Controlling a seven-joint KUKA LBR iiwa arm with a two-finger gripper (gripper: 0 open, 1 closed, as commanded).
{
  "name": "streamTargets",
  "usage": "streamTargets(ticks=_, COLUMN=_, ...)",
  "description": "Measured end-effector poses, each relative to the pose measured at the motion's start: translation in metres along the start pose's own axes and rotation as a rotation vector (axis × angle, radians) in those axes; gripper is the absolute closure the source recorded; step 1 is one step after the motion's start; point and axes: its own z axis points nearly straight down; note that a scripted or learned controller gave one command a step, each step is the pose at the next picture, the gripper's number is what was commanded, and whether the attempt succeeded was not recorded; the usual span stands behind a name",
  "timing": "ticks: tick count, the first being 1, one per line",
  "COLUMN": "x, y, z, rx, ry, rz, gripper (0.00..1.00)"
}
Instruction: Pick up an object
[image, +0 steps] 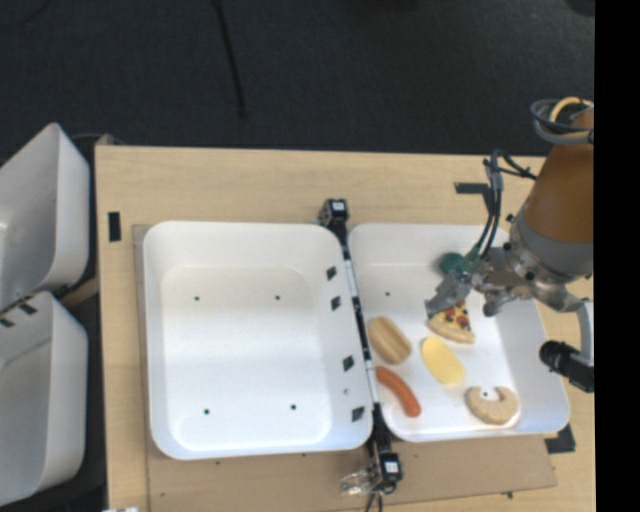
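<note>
The gripper (452, 292) hangs low over the right bin (400, 260); whether it is released or clenched cannot be told from this angle. Directly under and just beside its tip lies one pizza slice (452, 322), seemingly touching or nearly so, though nothing can be seen to be gripped. Just behind the tip, toward the bin's far side, sits one small green object (455, 264), partly hidden by the tool. Near the tip on its bench-front side lies one yellow piece (443, 361), and beside that, toward the bins' divider, one bread roll (389, 339). Further out lie one sausage (398, 390) and one bitten doughnut (493, 404). Well apart, beyond the divider, is the left bin (160, 300).
</note>
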Motion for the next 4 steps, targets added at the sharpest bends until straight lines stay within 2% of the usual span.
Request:
streamTargets(ticks=1, x=-0.066, y=0.069, z=-0.059, rx=-0.01, ry=-0.006, rz=0.004, gripper=0.0)
streamTargets(ticks=2, x=-0.064, y=0.045, z=0.162, rx=0.011, ry=0.001, rz=0.003, gripper=0.0)
streamTargets(ticks=3, x=-0.114, y=0.021, z=0.175, rx=0.004, ry=-0.002, rz=0.007, gripper=0.0)
streamTargets(ticks=4, x=-0.067, y=0.109, z=0.173, rx=-0.006, ry=0.0, rz=-0.006, gripper=0.0)
